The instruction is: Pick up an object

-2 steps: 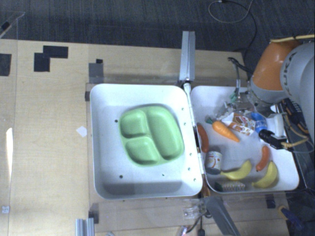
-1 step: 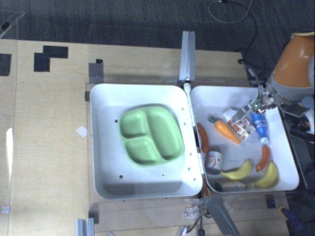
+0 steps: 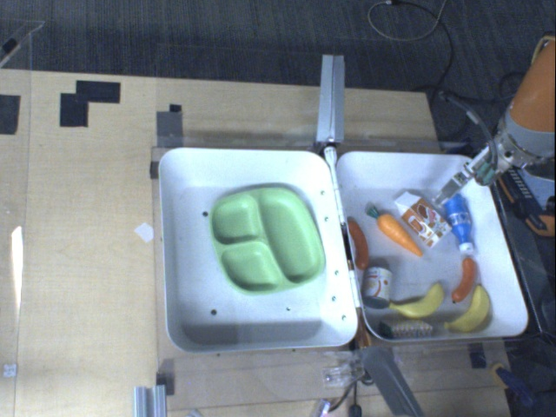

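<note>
Objects for picking lie in the right bin (image 3: 518, 307). Going left to right, we see a green divided tray (image 3: 265, 237) in the left bin (image 3: 178, 259), then a carrot (image 3: 398, 232), a small carton (image 3: 422, 218), bananas (image 3: 419, 303) and a blue bottle (image 3: 459, 219). The gripper (image 3: 452, 187) hangs beside the carton; we cannot tell its state.

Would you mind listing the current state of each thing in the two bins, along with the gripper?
Green tray: flat in left bin, compartments up.
Carrot: lying in right bin.
Carton: lying, gripper over its corner.
Blue bottle: lying on its side.
Two sausages: lying.
Can: tipped over.
Two bananas: lying near front wall.
</note>
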Tool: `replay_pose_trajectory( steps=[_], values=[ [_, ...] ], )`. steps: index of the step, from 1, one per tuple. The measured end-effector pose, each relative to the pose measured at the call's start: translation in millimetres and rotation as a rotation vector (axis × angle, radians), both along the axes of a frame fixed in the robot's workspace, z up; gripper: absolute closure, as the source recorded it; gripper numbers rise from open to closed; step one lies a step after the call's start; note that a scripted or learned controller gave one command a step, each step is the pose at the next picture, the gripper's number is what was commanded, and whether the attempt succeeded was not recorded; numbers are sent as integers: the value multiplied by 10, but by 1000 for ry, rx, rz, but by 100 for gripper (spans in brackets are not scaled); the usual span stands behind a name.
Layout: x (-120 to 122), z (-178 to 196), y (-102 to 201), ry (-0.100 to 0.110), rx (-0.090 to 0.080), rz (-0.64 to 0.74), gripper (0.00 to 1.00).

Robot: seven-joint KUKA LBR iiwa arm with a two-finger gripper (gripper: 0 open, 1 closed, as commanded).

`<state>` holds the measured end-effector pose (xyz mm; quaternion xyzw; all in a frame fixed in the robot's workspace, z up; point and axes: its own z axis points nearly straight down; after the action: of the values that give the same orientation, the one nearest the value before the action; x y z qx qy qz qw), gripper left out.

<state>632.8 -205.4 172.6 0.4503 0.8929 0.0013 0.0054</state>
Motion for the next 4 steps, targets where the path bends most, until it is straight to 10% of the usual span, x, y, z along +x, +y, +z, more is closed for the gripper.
replay_pose_trajectory(
  steps=[2, 3, 4],
  values=[
    [2, -617, 5, -43, -3, -48, 0],
    [-59, -109, 1, 0, 1, -85, 0],
    [28, -558, -14, -25, -5, -37, 0]
  ],
)
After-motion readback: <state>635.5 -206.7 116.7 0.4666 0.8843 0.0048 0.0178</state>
